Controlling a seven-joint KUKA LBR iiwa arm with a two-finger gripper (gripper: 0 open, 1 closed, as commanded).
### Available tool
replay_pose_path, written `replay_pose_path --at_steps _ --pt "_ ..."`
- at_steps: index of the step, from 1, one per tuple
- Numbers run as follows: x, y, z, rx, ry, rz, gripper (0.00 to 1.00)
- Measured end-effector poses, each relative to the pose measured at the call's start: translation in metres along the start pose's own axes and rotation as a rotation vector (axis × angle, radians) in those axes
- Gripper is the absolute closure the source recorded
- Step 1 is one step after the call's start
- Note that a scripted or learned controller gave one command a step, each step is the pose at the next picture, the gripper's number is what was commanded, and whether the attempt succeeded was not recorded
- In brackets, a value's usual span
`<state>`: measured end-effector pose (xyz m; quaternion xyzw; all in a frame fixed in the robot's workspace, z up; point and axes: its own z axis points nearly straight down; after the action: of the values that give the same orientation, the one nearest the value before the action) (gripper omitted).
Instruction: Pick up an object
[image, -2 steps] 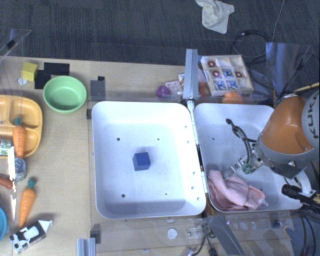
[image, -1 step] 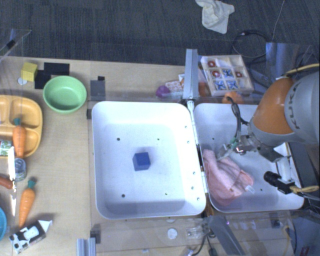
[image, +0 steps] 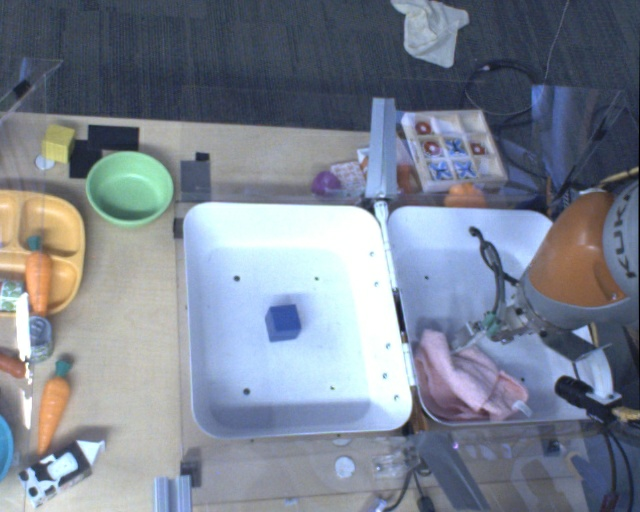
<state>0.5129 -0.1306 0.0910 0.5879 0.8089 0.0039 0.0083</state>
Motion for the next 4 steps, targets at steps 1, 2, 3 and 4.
replay_pose_path --at_steps 1,2,3,4 --pt "0.038 -0.008 -0.001 -0.005 -0.003 -0.113 0.00" --pt "0.037 -0.003 -0.014 -0.017 -0.010 -0.114 1.00" --pt "0.037 -0.003 -0.014 -0.017 -0.010 -0.113 0.00" --pt "0.032 0.034 0.001 0.003 0.002 0.177 0.00"
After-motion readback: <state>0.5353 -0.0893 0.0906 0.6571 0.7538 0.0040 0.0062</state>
